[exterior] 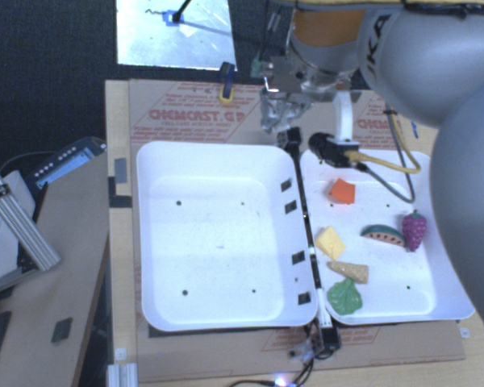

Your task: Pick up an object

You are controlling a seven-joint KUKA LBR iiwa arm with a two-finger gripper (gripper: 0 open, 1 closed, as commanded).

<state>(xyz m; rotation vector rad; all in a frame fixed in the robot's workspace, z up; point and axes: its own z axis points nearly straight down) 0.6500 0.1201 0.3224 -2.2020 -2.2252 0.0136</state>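
Single fixed camera above the bench [121,216], looking down at a slant, both white bins [218,232] side by side mid-frame, moderately near, grey arm [436,63] looming large from the right

"CHEMCAST GP" in red on the brown protective sheet [195,113] along the bench's far edge, behind the left bin [214,232]. Smaller red lines above and below it, too small to read. Dark letters on the grey arm [403,47], partly legible: "KU".
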